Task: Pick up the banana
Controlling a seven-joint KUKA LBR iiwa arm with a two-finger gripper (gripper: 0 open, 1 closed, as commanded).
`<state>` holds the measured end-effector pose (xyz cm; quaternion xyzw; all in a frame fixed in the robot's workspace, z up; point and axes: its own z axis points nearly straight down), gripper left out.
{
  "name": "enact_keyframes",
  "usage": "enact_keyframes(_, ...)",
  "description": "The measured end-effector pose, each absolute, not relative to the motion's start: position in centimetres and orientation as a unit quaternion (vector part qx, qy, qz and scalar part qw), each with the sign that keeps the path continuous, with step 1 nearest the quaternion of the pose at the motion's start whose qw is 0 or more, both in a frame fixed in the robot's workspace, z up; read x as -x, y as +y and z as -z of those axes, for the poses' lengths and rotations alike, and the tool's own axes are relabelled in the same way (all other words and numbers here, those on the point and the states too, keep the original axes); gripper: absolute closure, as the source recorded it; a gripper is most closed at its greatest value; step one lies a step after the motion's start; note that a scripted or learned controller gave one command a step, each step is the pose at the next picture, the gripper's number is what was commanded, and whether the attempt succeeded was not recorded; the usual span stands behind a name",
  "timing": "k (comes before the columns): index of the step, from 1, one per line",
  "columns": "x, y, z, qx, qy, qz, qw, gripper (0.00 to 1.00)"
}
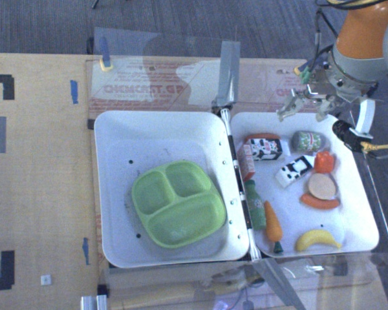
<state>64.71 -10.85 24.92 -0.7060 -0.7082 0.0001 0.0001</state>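
A yellow banana point(317, 239) lies near the front edge of the right bin point(362, 192), curved side down. My gripper point(305, 106) hovers over the bin's far edge, well behind the banana. Its fingers point(288, 110) stand spread apart with nothing between them. The orange-banded arm comes in from the upper right corner.
The right bin also holds a carrot point(272, 221), a green bottle point(255, 205), a milk carton point(265, 148), a cow-patterned box point(293, 170), a green can point(308, 141), a red pepper point(324, 161) and a hot dog point(321, 201). The left bin point(116, 141) carries a green divided plate point(178, 202).
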Motion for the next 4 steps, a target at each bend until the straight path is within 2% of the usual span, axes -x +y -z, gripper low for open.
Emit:
enact_keyframes(1,-61.5,-10.9,-12.5,0.752,-0.659,0.0019,-0.002,0.00)
enact_keyframes(2,-60.1,-10.9,-22.6,0.760,-0.649,0.0003,-0.001,0.00)
enact_keyframes(3,-54.6,-11.4,-8.7,0.730,-0.683,0.0015,-0.002,0.00)
enact_keyframes(4,-55.7,-21.2,-18.2,0.711,-0.703,0.0002,-0.001,0.00)
